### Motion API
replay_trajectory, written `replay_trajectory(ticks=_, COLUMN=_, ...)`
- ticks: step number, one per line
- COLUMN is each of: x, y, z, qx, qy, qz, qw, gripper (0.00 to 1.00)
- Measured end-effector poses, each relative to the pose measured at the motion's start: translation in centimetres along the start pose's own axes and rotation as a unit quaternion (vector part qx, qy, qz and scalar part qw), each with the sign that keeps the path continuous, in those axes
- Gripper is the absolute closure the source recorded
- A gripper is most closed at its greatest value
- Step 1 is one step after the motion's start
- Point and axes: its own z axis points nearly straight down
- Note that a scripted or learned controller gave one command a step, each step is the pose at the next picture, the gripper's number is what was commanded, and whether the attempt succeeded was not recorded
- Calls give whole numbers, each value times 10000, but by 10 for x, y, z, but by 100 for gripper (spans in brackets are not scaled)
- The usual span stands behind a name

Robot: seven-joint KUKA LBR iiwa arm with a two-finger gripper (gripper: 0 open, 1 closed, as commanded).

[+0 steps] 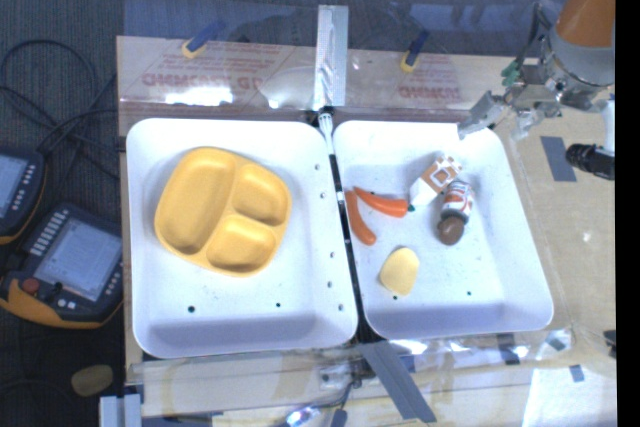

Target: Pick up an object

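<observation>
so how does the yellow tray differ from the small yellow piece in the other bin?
The yellow tray lies in the left bin, alone; the small yellow piece shares the right bin with other items. The tray is far larger. The tray is moulded into three compartments; the piece is a plain rounded lump. Both are yellow and lie apart from the gripper.

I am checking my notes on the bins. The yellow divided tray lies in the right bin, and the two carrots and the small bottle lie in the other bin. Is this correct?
Not quite. The camera view shows the yellow divided tray in the left bin, not the right. The two carrots and the small bottle lie in the other bin, the right one.
</observation>
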Motion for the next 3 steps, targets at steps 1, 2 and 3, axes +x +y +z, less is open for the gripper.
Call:
replay_trajectory(ticks=1, x=20, y=10, z=143, qx=-4, qy=-22, qz=-150, qw=9999, gripper=0)
replay_trajectory(ticks=2, x=20, y=11, z=133, qx=4, qy=-39, qz=-160, qw=9999, gripper=100)
replay_trajectory(ticks=3, x=91, y=21, z=22, qx=-5, qy=-4, qz=-534, qw=9986, gripper=100)
